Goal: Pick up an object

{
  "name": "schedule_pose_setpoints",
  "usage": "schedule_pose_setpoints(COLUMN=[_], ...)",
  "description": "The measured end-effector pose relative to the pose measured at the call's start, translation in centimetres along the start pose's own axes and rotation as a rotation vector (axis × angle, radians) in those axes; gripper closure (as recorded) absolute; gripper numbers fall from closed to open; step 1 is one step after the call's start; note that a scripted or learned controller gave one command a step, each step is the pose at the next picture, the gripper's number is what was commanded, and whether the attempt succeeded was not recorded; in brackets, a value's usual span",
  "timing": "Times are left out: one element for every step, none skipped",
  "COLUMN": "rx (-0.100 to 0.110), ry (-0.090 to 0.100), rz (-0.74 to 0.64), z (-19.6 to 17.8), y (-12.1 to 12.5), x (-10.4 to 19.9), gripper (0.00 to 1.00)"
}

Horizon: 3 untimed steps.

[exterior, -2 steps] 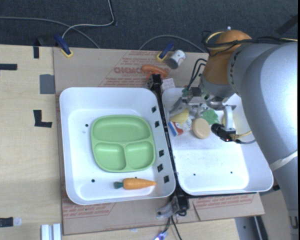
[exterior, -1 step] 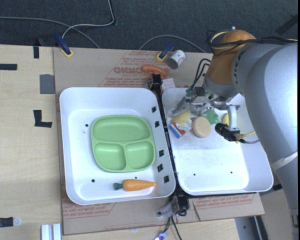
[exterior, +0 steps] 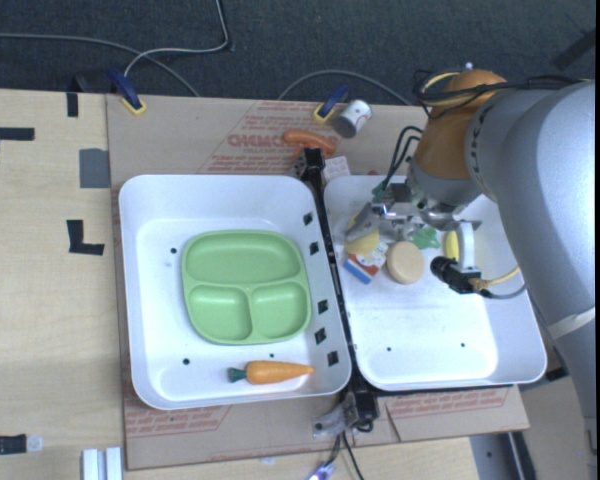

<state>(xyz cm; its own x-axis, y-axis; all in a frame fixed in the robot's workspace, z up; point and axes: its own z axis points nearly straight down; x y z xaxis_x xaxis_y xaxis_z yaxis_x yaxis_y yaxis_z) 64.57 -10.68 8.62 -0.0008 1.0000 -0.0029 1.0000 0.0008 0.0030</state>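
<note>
smooth green sectioned plate beside tapered orange carrot in left bin.

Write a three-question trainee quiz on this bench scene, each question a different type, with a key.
1. True or false: the green divided plate lies in the right bin.
2. Multiple choice: the toy carrot lies (A) on the plate, (B) in the left bin on the side of the plate nearer the camera, (C) on the cardboard outside both bins.
3. Fill in: the gripper is over the ____ bin, above a cluster of small objects that includes a round tan piece.

Key: 1 false; 2 B; 3 right.
</note>
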Motion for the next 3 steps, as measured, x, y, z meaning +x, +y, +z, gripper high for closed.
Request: schedule_pose_setpoints(rx=[0.001, 0.002, 0.000], ry=[0.002, 0.000, 0.000], rz=[-0.002, 0.000, 0.000], z=[0.1, 0.1, 0.0], y=[2.3, 0.9, -0.6], x=[-0.1, 0.9, 0.7], gripper=[0.00, 0.00, 0.00])
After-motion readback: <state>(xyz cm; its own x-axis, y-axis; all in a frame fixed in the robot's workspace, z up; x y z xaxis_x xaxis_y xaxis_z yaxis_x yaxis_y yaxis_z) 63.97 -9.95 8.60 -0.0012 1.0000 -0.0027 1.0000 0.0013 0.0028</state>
